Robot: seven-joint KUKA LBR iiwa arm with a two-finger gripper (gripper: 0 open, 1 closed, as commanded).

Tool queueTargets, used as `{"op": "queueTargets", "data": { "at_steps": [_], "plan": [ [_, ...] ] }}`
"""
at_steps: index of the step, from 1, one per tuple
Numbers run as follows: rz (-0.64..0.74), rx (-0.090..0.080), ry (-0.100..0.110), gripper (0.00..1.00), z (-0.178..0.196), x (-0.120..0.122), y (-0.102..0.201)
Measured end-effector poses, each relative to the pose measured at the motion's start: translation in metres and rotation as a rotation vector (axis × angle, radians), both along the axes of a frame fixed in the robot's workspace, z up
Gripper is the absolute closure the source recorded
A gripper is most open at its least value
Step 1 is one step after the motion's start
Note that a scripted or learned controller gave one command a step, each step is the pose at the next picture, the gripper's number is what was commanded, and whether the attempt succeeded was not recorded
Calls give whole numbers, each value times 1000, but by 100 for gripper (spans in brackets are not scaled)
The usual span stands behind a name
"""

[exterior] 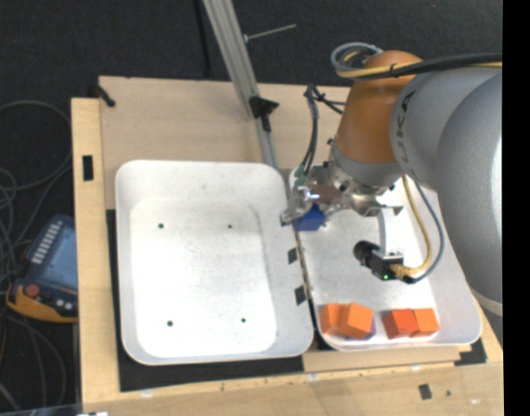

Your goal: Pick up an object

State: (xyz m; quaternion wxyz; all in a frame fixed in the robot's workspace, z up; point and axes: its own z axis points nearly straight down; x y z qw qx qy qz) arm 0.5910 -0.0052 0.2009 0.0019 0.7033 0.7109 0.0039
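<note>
While the arm (438,120) reaches over the right bin (455,323), its gripper (307,208) sits at that bin's left wall, clamped on a blue block (311,221). Two orange blocks (346,320) (410,321) lie along the near wall.

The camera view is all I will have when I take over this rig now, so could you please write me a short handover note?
Gripper: low over the top-left corner of the right bin, at the edge next to the left bin. A small blue object sits right at its tip; I cannot tell whether the fingers are open or shut, or whether they have it.
Other things: two orange blocks lie along the right bin's near edge, untouched.
Done: the arm has reached the blue object.
Left: confirm a grasp and lift; nothing is visibly picked up yet.
</note>
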Motion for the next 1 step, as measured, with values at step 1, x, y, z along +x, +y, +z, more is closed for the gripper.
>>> {"op": "queueTargets", "data": {
  "at_steps": [1],
  "plan": [
    [-2, 0, 10, 100, -5, -37, 66]
  ]
}}
